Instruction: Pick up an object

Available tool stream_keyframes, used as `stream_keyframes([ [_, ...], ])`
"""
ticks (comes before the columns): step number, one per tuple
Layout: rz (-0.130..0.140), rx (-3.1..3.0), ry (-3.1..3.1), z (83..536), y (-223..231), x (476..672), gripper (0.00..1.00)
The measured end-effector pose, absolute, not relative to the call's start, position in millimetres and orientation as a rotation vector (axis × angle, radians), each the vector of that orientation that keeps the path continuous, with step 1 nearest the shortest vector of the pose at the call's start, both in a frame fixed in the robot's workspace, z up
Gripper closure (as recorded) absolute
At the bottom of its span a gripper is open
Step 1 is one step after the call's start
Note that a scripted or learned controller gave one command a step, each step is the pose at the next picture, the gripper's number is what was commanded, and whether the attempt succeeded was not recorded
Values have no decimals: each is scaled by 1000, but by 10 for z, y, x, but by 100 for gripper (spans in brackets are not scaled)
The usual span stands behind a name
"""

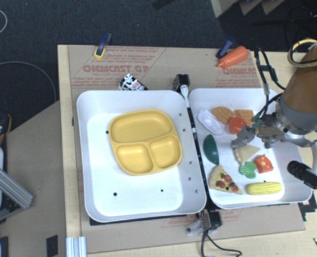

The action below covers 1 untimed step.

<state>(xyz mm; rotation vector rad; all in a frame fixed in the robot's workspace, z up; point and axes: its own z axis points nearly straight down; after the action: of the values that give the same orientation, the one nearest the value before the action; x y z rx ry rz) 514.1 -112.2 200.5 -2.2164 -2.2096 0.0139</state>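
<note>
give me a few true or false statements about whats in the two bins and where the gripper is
1. The yellow divided plate lies in the left bin. True.
2. The pizza slice sits on the yellow plate. False: it lies in the right bin, near the front.
3. The gripper is over the right bin. True.
4. The corn cob lies in the left bin. False: it is in the right bin, by the front rim.
5. The orange carrot lies outside both bins, on the board behind them. True.
</note>
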Motion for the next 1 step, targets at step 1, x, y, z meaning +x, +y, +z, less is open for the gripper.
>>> stream_keyframes([
  [1,0,-2221,-2222,2078,-1119,5173,0],
])
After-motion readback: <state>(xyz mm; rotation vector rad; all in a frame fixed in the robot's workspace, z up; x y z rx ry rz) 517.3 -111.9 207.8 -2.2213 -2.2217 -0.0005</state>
